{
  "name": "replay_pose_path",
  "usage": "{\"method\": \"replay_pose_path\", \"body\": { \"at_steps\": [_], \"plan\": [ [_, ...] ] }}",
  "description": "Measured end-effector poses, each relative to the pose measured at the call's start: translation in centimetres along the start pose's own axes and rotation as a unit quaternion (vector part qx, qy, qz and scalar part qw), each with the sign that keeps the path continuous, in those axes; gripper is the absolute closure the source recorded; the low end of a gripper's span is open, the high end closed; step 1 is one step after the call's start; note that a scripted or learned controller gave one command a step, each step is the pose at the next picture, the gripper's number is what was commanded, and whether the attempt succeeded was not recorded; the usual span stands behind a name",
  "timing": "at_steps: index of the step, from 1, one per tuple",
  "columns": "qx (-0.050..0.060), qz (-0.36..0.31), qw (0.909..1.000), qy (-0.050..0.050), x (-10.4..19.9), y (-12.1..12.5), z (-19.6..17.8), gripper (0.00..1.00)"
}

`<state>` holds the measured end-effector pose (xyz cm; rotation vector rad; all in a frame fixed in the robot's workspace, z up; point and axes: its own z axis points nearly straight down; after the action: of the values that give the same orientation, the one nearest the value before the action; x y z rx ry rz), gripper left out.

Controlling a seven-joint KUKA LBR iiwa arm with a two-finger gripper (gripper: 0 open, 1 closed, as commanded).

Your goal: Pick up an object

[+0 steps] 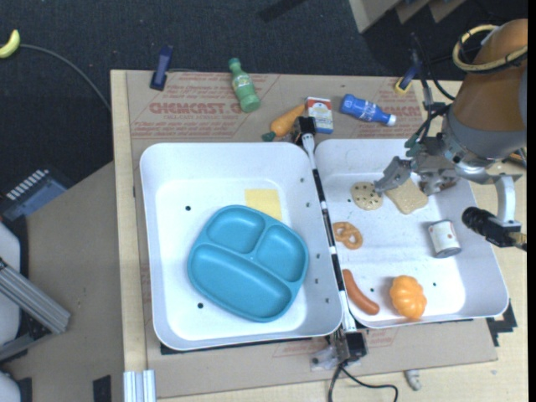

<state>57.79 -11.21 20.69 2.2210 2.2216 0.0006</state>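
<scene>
My gripper (pixel 409 182) hangs over the back of the right bin (pixel 477 296), open, its fingers spread just above a tan toast slice (pixel 410 199). I see nothing held between the fingers. A round cookie (pixel 364 195) lies just left of the left fingertip. Further forward in this bin are a pretzel (pixel 346 234), a small silver can (pixel 442 238) on its side, a red hot dog (pixel 358 291) and an orange pumpkin-like toy (pixel 408 296).
The left bin (pixel 163 191) holds a blue divided plate (pixel 247 262) and a yellow cheese slice (pixel 264 201). Behind the bins on the board lie a green bottle (pixel 244 86), a carrot (pixel 287 120), a small carton (pixel 319 114) and a blue bottle (pixel 367 110).
</scene>
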Motion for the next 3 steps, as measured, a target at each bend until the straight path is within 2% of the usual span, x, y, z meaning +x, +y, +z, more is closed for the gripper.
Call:
{"method": "replay_pose_path", "body": {
  "at_steps": [1,2,3],
  "plan": [
    [0.002,0.001,1.0000,0.000,-4.2,-4.2,9.5,0.00],
    [-0.001,0.000,1.0000,-0.001,-8.3,1.1,6.3,0.00],
    [0.001,-0.002,1.0000,0.004,-10.8,-4.9,12.3,0.00]
  ]
}}
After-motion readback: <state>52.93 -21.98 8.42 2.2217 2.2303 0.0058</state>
